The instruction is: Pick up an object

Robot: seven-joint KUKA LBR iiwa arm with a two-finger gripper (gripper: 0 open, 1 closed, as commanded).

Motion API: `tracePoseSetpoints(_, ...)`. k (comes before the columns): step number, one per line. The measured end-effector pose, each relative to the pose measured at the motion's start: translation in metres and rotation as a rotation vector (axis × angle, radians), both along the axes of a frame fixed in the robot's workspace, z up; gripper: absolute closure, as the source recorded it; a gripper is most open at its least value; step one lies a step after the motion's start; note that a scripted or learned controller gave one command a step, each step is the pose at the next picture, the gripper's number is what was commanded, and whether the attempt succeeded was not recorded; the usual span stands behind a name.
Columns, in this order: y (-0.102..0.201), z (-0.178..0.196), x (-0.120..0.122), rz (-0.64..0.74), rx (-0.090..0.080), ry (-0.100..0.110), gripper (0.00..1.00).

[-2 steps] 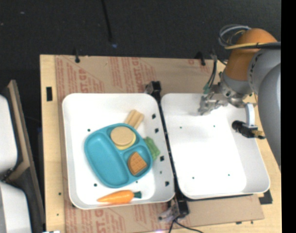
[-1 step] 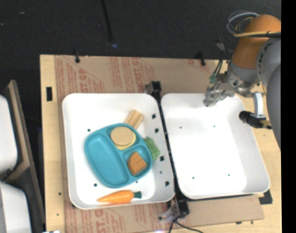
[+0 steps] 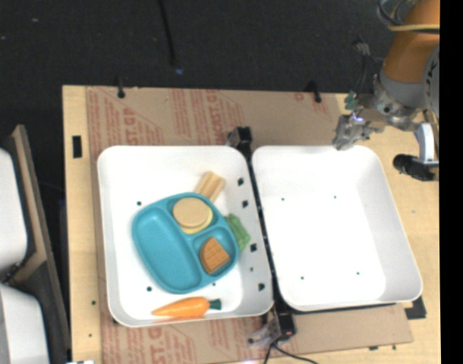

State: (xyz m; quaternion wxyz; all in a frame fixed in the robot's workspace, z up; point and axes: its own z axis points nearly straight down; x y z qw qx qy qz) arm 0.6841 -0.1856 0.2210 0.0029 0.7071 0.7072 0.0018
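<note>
The tool point(image 3: 347, 136), its state beyond telling, hangs over the right bin's point(image 3: 383, 279) 12 o'clock rim, well apart from the carrot point(image 3: 187, 307), at the left bin's point(image 3: 114, 203) 6 o'clock, so a descent here would likely grasp nothing.

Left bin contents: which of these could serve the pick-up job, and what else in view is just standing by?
Pick candidates, all in the left bin:
blue tray
round cookie
brown cracker
carrot
wooden block
green piece

Standing by:
right bin
claw, at the right bin's far rim
</note>
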Motion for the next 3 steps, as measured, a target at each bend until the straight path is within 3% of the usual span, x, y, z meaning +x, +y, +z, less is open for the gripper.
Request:
tracePoseSetpoints(1,-0.001,0.027,0.0,0.0,0.001,0.003,1.0)
tracePoseSetpoints(3,0.097,0.007,-0.021,0.003,0.002,0.006,1.0)
